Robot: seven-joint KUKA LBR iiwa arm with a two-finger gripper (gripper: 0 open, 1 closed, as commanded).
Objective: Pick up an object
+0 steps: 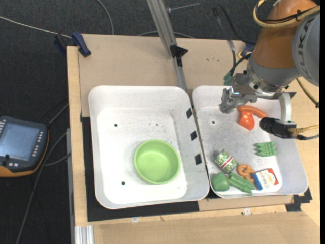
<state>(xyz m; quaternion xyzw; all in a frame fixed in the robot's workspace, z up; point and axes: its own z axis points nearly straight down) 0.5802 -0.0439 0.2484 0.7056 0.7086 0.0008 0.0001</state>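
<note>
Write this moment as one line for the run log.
arm: over right bin | gripper: near orange-red object, nothing visibly held | left bin: green bowl

orange toy (247,117): lay in right bin's upper part, beside the gripper.
small toys (242,173): clustered near front edge.

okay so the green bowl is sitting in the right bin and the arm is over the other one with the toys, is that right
Not quite. The camera view shows the green bowl in the left bin, not the right. The arm, with its pincer, is over the right bin, which holds the small toys.
</note>
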